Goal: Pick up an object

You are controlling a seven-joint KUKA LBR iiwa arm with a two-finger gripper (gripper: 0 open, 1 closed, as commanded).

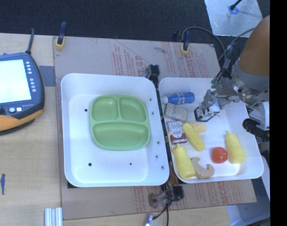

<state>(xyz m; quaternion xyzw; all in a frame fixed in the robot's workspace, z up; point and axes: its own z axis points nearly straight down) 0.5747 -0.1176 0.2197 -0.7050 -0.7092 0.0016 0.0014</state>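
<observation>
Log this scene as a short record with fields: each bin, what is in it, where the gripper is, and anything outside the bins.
left bin: green divided plate
right bin: blue bottle, corn cob, red tomato, front yellow bottle, right yellow bottle, small red box
gripper: over the right bin, right of the blue bottle, just beyond the corn cob
outside bins: screen pendant on the bench at the left

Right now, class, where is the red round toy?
In the camera view, the red round toy lies in the right-hand bin, between the yellow corn cob and a yellow bottle.
</observation>
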